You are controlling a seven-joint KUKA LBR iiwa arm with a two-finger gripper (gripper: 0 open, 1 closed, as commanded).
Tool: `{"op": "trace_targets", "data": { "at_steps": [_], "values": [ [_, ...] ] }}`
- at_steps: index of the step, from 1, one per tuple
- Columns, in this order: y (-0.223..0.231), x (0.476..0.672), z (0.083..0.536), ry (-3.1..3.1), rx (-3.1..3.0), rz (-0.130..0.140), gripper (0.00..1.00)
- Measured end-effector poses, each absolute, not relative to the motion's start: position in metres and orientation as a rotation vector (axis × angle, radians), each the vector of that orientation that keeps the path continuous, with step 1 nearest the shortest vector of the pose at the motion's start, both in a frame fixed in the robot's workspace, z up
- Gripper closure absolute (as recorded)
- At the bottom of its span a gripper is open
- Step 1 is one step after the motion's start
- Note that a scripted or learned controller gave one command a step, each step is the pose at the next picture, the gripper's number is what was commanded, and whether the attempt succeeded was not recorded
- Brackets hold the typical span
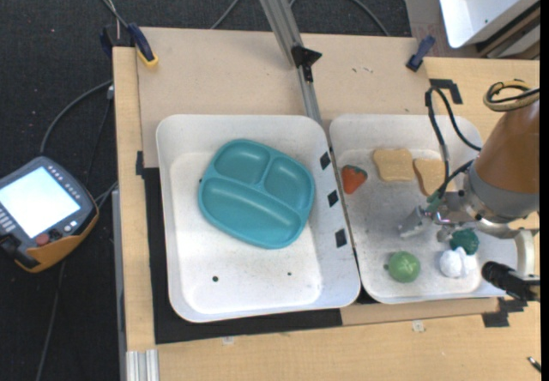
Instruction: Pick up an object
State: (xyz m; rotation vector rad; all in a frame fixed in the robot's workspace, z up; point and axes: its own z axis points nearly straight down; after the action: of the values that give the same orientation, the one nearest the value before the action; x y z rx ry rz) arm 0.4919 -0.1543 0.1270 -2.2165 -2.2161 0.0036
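The right bin [377, 126] holds a red-orange piece [353, 178] by its left wall. Two tan bread-like slices [393, 165] [428, 173] lie near its back. A green round fruit [403, 266], a white lump [452, 263] and a dark green piece [465, 243] lie along its front. My gripper [433, 221] hangs low over the bin's middle right, just below the right slice and up-left of the dark green piece. I see nothing held in it. The orange-banded arm [513, 156] covers the bin's right side.
The left bin [184, 285] carries a teal divided plate [256, 191]. A metal pole [279, 2] slants down to the gap between the bins. A black cable [439, 126] loops above the right bin. A handheld pendant [39, 212] lies off the bench at left.
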Motion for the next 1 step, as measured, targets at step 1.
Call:
{"op": "trace_targets", "data": {
  "at_steps": [1],
  "values": [
    [-0.1543, 0.4931, 0.0864, -2.221, -2.222, -0.003, 0.00]
  ]
}}
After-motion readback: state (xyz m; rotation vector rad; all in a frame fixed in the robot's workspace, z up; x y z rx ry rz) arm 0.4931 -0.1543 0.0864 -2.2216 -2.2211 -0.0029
